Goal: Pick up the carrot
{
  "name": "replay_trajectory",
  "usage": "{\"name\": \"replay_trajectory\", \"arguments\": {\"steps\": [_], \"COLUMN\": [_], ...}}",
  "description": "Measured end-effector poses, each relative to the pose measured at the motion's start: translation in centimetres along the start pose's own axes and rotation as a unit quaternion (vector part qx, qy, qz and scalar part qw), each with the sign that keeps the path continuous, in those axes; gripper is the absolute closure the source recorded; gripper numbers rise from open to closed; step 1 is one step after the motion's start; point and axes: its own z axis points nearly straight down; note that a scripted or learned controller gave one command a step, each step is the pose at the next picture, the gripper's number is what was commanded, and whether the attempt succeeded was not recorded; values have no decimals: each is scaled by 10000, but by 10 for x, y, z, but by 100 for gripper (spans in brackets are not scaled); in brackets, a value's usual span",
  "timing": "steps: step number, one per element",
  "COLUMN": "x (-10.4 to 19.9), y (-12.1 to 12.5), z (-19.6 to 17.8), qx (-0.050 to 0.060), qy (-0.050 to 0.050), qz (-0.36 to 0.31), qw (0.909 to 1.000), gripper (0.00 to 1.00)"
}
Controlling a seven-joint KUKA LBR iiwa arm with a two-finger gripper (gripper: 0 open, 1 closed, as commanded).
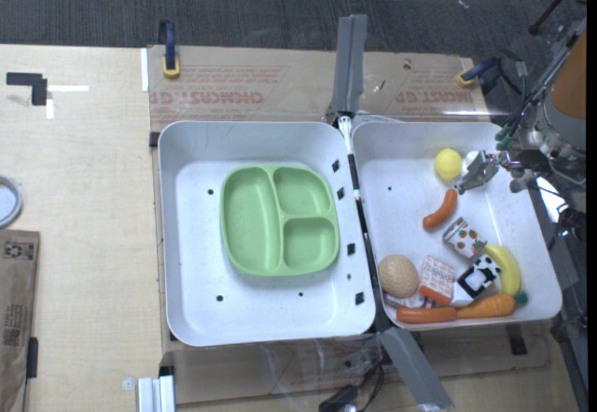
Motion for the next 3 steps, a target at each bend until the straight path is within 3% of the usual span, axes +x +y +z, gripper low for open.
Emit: {"name": "replay_trajectory", "arguments": {"steps": [1,2,3], "x": [23,18,23], "y": [9,31,102], "z": [79,141,139], "qx": [-3,-13,-33], "qy": [2,-4,-18], "qz": [-1262,-2513,-3329], "qw": [9920,9679,9429], "gripper": [0,0,0]}}
